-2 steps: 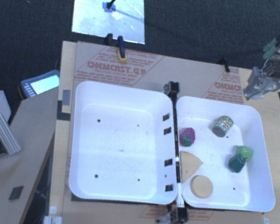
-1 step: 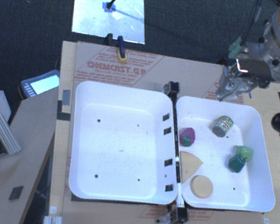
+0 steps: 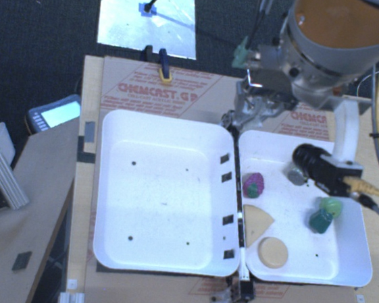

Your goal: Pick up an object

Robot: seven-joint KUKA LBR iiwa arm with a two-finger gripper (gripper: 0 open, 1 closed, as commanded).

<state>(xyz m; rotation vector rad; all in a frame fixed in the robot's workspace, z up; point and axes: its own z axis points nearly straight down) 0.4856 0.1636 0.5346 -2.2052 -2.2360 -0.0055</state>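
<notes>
The right bin (image 3: 346, 264) holds several objects. A purple and green lump (image 3: 253, 184) lies near the divider, with a tan wedge (image 3: 256, 220) and a tan round disc (image 3: 273, 252) in front of it. A teal and green piece (image 3: 323, 215) lies toward the bin's right side. The gripper (image 3: 246, 114) hangs from the grey and orange arm (image 3: 339, 35) over the bins' far rim, by the divider. It is above and behind the purple lump, and I see nothing held in it.
The left bin (image 3: 164, 192) sits beside the right one, with a clipped divider (image 3: 236, 193) between them. A black cylinder on a white bracket (image 3: 320, 168), with a yellow cable, overhangs the right bin's far part. Cardboard (image 3: 156, 89) lies under both bins.
</notes>
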